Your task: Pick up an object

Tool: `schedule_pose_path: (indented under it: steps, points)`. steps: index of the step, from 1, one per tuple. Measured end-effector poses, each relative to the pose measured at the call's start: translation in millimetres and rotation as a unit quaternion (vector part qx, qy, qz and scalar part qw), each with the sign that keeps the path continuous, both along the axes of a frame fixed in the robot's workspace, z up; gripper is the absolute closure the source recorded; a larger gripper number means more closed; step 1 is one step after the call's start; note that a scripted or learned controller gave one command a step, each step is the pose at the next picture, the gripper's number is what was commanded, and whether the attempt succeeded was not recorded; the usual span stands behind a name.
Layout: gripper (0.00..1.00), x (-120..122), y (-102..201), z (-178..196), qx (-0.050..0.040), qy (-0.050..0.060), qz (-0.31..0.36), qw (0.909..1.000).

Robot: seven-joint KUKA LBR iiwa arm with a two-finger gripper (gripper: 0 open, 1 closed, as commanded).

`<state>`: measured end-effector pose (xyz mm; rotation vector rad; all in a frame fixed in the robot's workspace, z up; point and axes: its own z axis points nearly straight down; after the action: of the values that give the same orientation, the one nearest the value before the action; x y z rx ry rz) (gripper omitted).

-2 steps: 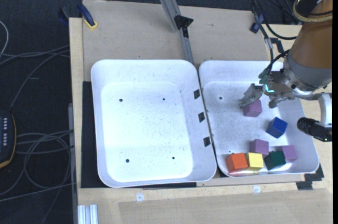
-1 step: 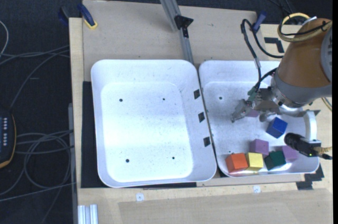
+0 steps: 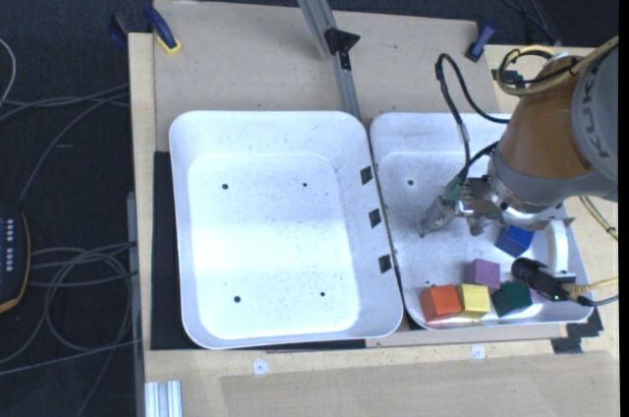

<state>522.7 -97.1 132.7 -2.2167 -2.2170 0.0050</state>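
You see the grey arm with its orange band (image 3: pixel 550 135) reaching in from the right over the right-hand shallow white plastic bin (image 3: pixel 413 154). Its two-finger gripper (image 3: pixel 454 213) hangs above the middle of that bin's floor, and nothing sits between its fingers. One grey finger (image 3: pixel 432 218) points down and toward the bin's left wall; from this slant you cannot tell how wide the gripper stands.

The things you could pick lie crowded along the bin's near edge, toward its near right corner. From left to right: an orange block (image 3: pixel 442 301), a yellow cube (image 3: pixel 475 299) touching it, and a dark green block (image 3: pixel 511 297) just beside that. A small purple cube (image 3: pixel 484 270) sits just behind the yellow one, and a blue block (image 3: pixel 515 239) lies farther back, partly under the wrist. All are apart from the gripper.

The left-hand white bin (image 3: pixel 265 228) lies beside it, their walls touching.
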Motion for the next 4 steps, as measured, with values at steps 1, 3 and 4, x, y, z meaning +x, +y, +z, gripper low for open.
schedule_pose_path:
  steps: [1, 3, 4]
  points:
    - [0.00, -1, 1, -36, 0.0000, 0.000, 0.000, 1.0000]
    - [1.00, -5, 2, 24, -0.0014, -0.006, 0.001, 1.0000]
    - [1.00, -7, -6, 84, -0.0020, -0.008, 0.000, 1.0000]
